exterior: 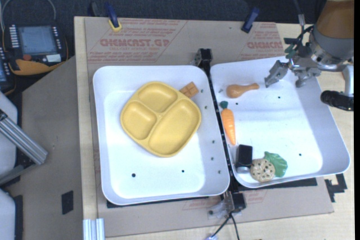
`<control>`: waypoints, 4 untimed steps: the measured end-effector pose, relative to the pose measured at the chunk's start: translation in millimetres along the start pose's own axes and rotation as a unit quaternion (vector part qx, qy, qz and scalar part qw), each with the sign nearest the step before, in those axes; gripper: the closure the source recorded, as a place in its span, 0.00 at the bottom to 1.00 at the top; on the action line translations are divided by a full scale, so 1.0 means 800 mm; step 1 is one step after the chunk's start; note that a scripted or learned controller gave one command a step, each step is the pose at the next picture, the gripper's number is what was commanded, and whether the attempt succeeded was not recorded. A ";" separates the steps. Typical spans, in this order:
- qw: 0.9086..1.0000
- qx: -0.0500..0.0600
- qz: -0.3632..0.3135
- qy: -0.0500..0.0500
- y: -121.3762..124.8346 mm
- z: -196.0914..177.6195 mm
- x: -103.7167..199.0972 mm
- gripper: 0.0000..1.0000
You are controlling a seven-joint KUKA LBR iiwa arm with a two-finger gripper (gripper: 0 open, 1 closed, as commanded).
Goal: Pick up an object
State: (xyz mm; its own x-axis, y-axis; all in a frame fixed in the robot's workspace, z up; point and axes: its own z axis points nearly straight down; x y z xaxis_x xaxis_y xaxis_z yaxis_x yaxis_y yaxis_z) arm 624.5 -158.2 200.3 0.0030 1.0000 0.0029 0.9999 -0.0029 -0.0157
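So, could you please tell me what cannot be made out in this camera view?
- Brown block: partly tucked behind the yellow divided plate.
- Black object: too small to identify.
- Green item: partly covered by the cookie.
- Arm: cut off by the right edge.

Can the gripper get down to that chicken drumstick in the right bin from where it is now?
Probably yes. The gripper hangs open above the right bin, just right of the drumstick, which lies alone on bare bin floor. The carrot sits apart, below it. Only the bin's divider wall is close.
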 end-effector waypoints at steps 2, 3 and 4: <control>1.000 -0.005 -0.002 -0.001 0.016 0.058 -0.002 0.00; 1.000 -0.006 -0.001 -0.001 0.015 0.109 -0.002 0.00; 1.000 -0.011 -0.002 -0.003 0.019 0.137 -0.004 0.00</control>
State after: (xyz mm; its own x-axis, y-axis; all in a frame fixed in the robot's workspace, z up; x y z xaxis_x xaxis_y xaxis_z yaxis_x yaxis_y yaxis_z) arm 638.0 -160.7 90.1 -0.0009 1.0000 -0.0040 1.0000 0.0009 0.0059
